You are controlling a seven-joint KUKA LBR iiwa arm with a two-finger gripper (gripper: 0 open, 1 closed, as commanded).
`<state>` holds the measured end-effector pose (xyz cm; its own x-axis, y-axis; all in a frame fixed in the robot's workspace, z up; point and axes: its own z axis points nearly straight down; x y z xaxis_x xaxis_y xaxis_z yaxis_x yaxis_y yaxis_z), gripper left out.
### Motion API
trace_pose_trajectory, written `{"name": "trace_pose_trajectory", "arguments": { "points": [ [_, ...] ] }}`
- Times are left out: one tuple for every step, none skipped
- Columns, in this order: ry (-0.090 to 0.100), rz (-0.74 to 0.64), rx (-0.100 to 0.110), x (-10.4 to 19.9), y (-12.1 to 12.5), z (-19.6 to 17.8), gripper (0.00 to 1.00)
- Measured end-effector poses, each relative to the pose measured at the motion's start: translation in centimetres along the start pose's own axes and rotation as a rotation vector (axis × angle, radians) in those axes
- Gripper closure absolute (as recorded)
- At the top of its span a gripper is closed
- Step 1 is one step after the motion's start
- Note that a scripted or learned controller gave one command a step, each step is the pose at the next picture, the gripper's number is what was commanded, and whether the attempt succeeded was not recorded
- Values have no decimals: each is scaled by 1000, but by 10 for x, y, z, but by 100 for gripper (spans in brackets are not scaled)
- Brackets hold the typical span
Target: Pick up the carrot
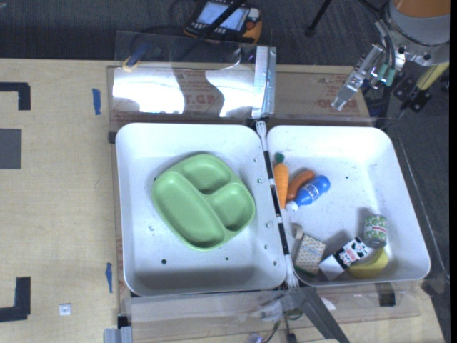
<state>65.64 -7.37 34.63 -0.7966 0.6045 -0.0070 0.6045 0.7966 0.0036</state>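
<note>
The arm (pixel 421 6) was cut off by the top and right edges, leaving just its orange band and wrist in frame. The gripper (pixel 355 84) was small and slightly blurred, so its fingers could not be made out. The banana (pixel 375 263) lay partly hidden behind a black-and-white toy (pixel 352 253). The carrot (pixel 281 181) pressed against the bin wall (pixel 273 191), with perhaps some of its left side hidden by the rim. The handheld device (pixel 223 18) had an unreadable screen.
</note>
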Motion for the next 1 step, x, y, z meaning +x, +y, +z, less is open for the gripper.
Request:
{"name": "trace_pose_trajectory", "arguments": {
  "points": [
    [1, 0, 0, 0, 0, 1, 0]
  ]
}}
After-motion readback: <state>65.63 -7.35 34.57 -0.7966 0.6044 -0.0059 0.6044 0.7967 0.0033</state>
